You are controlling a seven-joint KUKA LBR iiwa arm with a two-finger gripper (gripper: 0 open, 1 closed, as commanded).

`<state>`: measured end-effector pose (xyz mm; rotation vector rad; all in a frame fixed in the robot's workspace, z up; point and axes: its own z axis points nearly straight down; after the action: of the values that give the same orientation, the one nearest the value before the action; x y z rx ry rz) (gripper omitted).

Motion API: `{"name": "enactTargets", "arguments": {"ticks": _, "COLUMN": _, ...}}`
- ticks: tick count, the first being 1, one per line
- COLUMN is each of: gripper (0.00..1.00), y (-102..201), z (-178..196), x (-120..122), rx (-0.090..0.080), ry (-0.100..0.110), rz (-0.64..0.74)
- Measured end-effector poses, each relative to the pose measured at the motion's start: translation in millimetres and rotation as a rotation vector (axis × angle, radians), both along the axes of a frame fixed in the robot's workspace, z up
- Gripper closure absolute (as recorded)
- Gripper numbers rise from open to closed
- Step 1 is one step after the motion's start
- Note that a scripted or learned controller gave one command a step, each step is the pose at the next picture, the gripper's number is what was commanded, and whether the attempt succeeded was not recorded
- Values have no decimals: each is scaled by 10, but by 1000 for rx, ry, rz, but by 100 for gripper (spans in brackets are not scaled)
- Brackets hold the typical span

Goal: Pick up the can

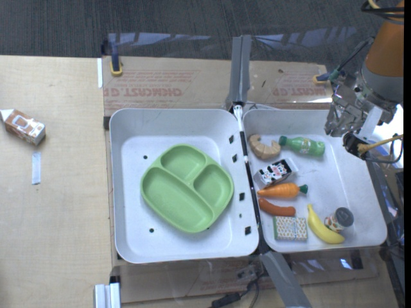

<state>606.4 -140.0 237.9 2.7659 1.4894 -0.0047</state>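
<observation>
The can [343, 218] lies at the lower right of the frame, in the near right corner of the right bin [359, 172], touching or just beside the tip of the banana [323, 226]. My gripper [343, 124] hangs at the upper right of the frame, over the far right edge of that bin, well apart from the can. I cannot tell whether it is apart or together; nothing shows in it.

Procedure, as I judge it: travel toward the lower right until I am above the can, then descend. Set the closing direction so that the banana and the bin wall stay outside the grasp. The can looks small and round and may roll away if struck off centre.

Contents, near to far. Right bin: a checked green packet [290, 228] at the lower edge, with banana and can to its right; above these a red sausage [277, 207], a carrot [282, 190], a small black-and-white carton [277, 171], then a bread piece [264, 147] and a green bottle [303, 146]. Left bin [128, 172]: one green divided plate [186, 188].
</observation>
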Motion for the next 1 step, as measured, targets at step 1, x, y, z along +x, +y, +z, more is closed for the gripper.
{"name": "enactTargets", "arguments": {"ticks": 1, "gripper": 100, "y": -306, "z": 729, "x": 525, "rx": -1, "ry": 0, "rz": -318}}
